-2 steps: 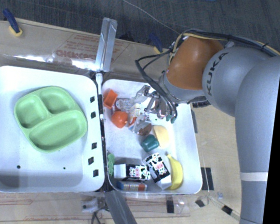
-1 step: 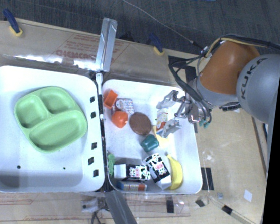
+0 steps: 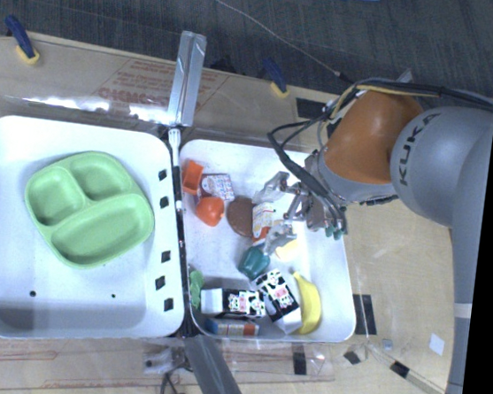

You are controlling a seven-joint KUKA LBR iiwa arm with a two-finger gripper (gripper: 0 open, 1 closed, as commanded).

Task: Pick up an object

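My gripper (image 3: 279, 206) hangs over the middle of the right bin (image 3: 335, 274), its metal fingers pointing left and down over a small white and orange item (image 3: 264, 218) next to a brown round object (image 3: 241, 217). An orange-red piece (image 3: 209, 209), an orange block (image 3: 193, 177) and a small printed packet (image 3: 219, 185) lie to the left. Below sit a teal object (image 3: 254, 261), a yellow banana (image 3: 307, 303) and black-and-white patterned boxes (image 3: 277, 294).
The left bin (image 3: 2, 295) holds a green divided plate (image 3: 90, 206). A metal divider with black clips (image 3: 171, 218) separates the bins. A green item (image 3: 194, 287) and a tube (image 3: 230, 327) lie along the right bin's lower edge. Cables run above the wrist.
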